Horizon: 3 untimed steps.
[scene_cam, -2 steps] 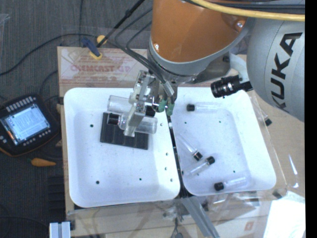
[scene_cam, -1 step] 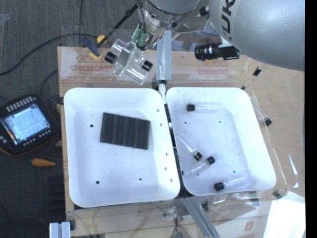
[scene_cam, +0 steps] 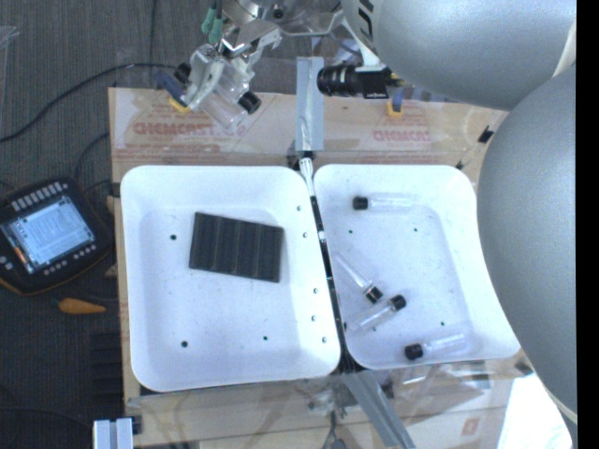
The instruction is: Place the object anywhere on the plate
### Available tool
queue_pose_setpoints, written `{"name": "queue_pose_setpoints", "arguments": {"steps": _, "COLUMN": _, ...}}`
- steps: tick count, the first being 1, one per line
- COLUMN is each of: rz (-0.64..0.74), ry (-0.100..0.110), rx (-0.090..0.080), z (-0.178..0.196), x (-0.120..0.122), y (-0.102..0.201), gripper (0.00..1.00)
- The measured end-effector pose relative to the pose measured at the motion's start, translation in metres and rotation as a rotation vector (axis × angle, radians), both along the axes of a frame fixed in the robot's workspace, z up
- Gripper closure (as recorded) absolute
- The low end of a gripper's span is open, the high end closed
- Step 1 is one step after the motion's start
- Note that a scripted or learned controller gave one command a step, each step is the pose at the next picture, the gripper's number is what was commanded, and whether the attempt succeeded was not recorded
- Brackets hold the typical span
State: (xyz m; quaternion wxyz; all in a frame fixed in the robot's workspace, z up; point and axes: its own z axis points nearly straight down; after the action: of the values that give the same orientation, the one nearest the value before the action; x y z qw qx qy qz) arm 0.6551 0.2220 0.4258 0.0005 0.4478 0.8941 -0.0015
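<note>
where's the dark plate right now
In the camera view the dark plate lies flat in the left bin, upper middle of its floor, beside the divider to the right bin.

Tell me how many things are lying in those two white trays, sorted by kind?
Clear tubes with black caps: 4, all in the right bin: one near its top, two crossing near the middle, one near the bottom edge.
Dark ribbed plate: 1, in the left bin.
Total: 5
</note>
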Motion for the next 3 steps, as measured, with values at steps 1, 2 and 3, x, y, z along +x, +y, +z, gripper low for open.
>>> {"name": "queue_pose_setpoints", "arguments": {"steps": 1, "rz": 0.221, "ry": -0.001, "rx": 0.0, "z": 0.007, "x": 0.014, "y": -0.002, "gripper": 1.0}}
{"name": "queue_pose_setpoints", "arguments": {"steps": 2, "rz": 0.594, "ry": 0.001, "rx": 0.002, "z": 0.007, "x": -0.071, "y": 0.004, "gripper": 1.0}}
{"name": "queue_pose_setpoints", "arguments": {"steps": 3, "rz": 1.16, "ry": -0.001, "rx": 0.004, "z": 0.006, "x": -0.042, "y": 0.01, "gripper": 1.0}}
